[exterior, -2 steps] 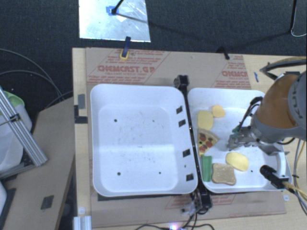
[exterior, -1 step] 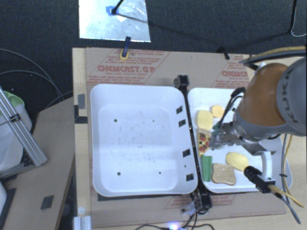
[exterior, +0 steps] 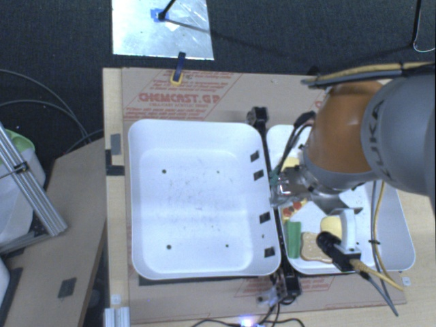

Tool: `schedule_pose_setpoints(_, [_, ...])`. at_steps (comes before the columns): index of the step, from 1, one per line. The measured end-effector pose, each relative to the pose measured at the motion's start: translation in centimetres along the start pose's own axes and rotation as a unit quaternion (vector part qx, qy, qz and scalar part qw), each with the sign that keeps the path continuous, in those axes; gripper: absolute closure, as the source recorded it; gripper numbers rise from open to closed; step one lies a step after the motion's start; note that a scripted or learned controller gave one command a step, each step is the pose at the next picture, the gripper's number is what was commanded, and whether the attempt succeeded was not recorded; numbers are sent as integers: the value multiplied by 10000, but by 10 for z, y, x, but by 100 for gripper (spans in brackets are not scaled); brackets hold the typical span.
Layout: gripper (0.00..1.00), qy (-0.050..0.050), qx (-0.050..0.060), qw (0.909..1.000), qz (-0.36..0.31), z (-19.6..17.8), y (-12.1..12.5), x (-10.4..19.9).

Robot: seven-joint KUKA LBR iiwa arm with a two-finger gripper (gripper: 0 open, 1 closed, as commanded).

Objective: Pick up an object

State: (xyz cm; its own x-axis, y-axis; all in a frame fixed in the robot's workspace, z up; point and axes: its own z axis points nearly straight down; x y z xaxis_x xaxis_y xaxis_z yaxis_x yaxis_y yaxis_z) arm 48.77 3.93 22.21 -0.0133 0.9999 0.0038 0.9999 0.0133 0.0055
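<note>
The grey arm with its orange band [exterior: 347, 131] reaches over the right bin [exterior: 402, 247] and covers most of it. My gripper [exterior: 289, 195] hangs low at the right bin's left side, close to the divider between the bins. Just under it lie a small red and orange piece [exterior: 293, 211] and a green block [exterior: 293, 237]. A tan flat object [exterior: 311, 248] and a pale yellow round object [exterior: 332, 225] lie nearer the bin's front. A yellow bit [exterior: 291, 162] peeks out behind the wrist.
The left bin [exterior: 197, 196] is a wide white tray with black clips [exterior: 262, 196] along its right wall. Cables run from the arm across the right bin's front edge [exterior: 371, 271]. A metal sheet [exterior: 162, 19] lies on the floor beyond the bench.
</note>
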Motion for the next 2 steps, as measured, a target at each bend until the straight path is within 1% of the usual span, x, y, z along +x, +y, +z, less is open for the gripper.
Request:
schedule_pose_setpoints(1, [100,-4,-83,10000,38,-236,1,-6])
schedule_pose_setpoints(2, [100,-19,52,10000,37,-139,0,21])
